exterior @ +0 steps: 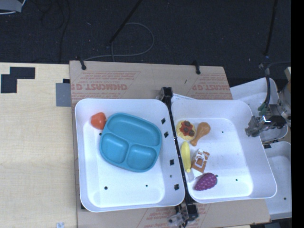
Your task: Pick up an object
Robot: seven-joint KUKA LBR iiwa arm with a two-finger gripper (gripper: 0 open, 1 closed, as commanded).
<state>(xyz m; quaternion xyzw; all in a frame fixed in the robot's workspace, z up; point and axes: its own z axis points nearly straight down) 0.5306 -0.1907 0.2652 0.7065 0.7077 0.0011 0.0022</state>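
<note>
Two white bins side by side on cardboard, touching along a black divider at the middle. Left bin: blue plate with three compartments, lying flat and taking up most of the floor; tomato just beside its upper left edge, near the bin's corner. Right bin: five toys bunched along the left side, close to the divider. Pizza at the top of the bunch, drumstick touching its right edge and tilted up to the right. Banana below the pizza, lying lengthwise along the divider. Waffle, brown and white, just to the right of the banana. Grapes, purple, lowest of the group, near the bin's front wall. Right half of that bin's floor bare.

Gripper over the right rim of the right bin, well apart from every toy, with nothing seen in its grasp. Whether released or clenched: cannot tell, too dark and small against the arm's cabling. Pale wooden bench to the left of the cardboard, dark floor with loose cables beyond.
</note>
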